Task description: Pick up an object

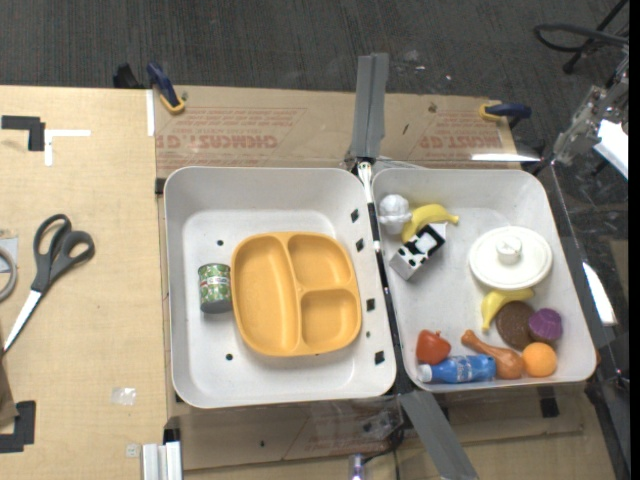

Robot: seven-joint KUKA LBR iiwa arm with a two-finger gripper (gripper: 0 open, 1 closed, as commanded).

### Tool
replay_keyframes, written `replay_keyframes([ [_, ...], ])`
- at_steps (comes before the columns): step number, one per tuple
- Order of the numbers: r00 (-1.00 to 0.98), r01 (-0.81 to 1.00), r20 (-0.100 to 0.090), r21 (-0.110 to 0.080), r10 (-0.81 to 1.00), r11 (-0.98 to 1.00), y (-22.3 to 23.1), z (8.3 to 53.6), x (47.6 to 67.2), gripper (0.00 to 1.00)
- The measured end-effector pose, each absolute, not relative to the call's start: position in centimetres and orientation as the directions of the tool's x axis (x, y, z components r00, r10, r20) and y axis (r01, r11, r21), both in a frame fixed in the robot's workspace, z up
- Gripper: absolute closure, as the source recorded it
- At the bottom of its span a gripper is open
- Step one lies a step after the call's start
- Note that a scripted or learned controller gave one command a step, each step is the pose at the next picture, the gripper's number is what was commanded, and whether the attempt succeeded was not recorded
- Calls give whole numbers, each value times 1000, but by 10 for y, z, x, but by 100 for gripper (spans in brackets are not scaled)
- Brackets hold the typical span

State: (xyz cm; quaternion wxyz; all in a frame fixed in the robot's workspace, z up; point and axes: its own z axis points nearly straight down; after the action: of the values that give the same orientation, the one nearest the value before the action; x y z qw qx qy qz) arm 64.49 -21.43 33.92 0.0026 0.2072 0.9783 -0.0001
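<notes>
Left bin (pixel 180 298): I see yellow tray (pixel 297 293) centred, can (pixel 214 288) beside its left edge, corners open | right bin (pixel 560 268): crowded | jaws: cannot tell.

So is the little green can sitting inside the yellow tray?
No, the green can stands on the white bin floor, just outside the left edge of the yellow tray.

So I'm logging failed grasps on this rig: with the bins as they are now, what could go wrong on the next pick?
1. The right white bin is crowded: the orange ball, purple round piece, brown disc and wooden drumstick sit packed together, so fingers could nudge neighbours or grab two.
2. The blue plastic bottle lies against the bin's near wall, leaving little finger room.
3. The wide yellow divided tray in the left white bin may be too broad and shallow to pinch.
</notes>
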Motion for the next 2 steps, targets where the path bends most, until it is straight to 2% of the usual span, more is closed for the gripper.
replay_keyframes([
  [2,-916,400,-15,1,400,916,-214,358,648,100],
])
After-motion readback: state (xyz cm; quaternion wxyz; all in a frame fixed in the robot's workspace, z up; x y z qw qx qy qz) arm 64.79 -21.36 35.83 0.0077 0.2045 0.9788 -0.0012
